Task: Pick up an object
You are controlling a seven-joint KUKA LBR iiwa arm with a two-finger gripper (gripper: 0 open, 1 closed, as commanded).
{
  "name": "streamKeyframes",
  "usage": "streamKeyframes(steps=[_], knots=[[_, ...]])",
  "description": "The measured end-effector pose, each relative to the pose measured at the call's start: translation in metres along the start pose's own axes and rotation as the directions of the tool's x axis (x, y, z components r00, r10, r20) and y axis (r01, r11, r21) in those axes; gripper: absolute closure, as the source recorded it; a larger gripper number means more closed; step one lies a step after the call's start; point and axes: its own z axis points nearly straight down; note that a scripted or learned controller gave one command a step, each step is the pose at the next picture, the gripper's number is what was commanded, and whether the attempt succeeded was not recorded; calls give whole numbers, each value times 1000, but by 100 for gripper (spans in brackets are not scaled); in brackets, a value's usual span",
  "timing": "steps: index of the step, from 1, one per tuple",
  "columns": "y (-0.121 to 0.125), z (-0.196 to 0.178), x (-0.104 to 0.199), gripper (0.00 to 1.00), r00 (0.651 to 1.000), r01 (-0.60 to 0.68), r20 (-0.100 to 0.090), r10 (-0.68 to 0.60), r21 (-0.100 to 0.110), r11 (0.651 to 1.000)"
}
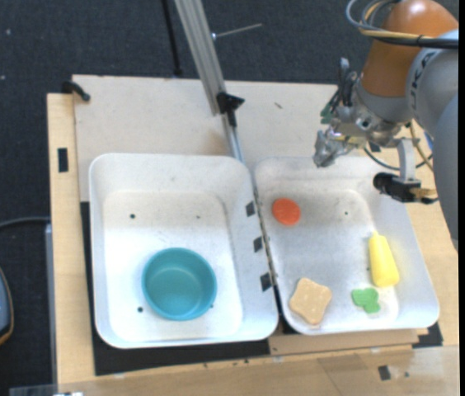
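The tan tabletop [133, 114] bears two white bins side by side. The left bin [117, 180] holds a teal bowl [180, 283] in its near half. The right bin [397, 229] holds a yellow corn-like piece [382, 259] at the right, a tan cracker-like piece [310, 300] at the near edge, an orange ball [286, 211] toward the far left, and a small green piece [367, 299] near the corn. The arm [401, 48] reaches in from the right; its pincer [326, 157] hangs over the right bin's far rim, holding nothing visible, and its spread cannot be told.
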Motion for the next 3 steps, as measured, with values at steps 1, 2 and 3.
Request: streamKeyframes(steps=[1,2,3], knots=[[-11,-16,55,100,1000,5,-3,-5,4,1000],[-29,-33,108,100,1000,5,-3,-5,4,1000],[-55,-26,155,100,1000,4,-2,-4,7,1000]])
